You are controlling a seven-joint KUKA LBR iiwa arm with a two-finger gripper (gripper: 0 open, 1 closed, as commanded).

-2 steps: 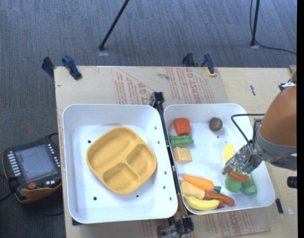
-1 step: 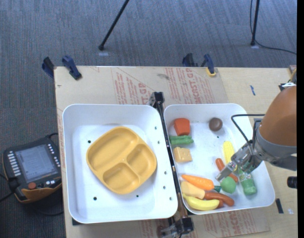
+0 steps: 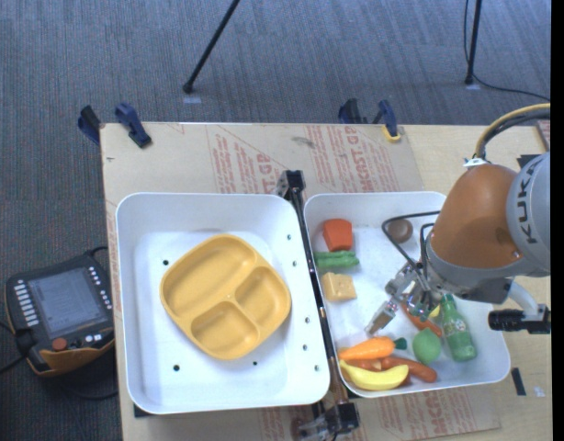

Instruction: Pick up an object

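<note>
The grey arm with its orange band is reaching in from the right and hanging its metal two-finger tool [image 3: 385, 318] low inside the right shallow white bin [image 3: 374, 202], likely because that bin is holding all the loose toy food. Whether the tool is wide or narrow cannot be told, and nothing is visibly sitting between its tips.

Counted in that bin: one orange-red block [image 3: 337, 234], one green pea pod [image 3: 337, 261], one pale yellow cheese wedge [image 3: 338, 288], one orange carrot [image 3: 366, 349], one yellow banana [image 3: 374, 378], one red chilli [image 3: 412, 367], one round green fruit [image 3: 427, 346], one green bottle [image 3: 457, 331] and one brown ball [image 3: 401, 230].

The left shallow white bin [image 3: 135, 219] is carrying one yellow three-compartment plastic plate [image 3: 225, 295], probably parked apart as a drop place. Both bins are resting on the cardboard-covered surface [image 3: 218, 154].
</note>
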